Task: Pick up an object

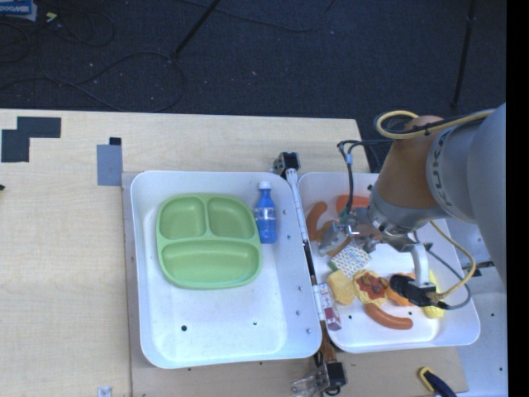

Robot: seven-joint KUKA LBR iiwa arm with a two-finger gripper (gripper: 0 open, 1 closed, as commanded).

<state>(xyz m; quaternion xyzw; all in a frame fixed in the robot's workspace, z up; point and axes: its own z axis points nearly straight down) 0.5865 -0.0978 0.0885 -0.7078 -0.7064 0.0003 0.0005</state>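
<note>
Gripper: the gripper (345, 236) hangs low in the right bin (463, 331), near its left wall. I cannot tell if it is released or clenched.
Toys: a pile of play food lies just under and beside it. There is a checkered piece (350, 260), a yellow piece (340, 288), a red sausage (389, 318) by the bin's front edge, and an orange piece (315, 218) near the left wall.
Left bin: a green plate (208, 241) sits in the middle of the left bin (157, 337). A blue bottle (265, 213) stands by its right wall.
Trouble: the toys touch and overlap, so I think a grab may catch two, or push one away.
Wall: the middle wall is very close, so a bump there looks likely.
Room: the back right corner of the right bin looks more open.
</note>
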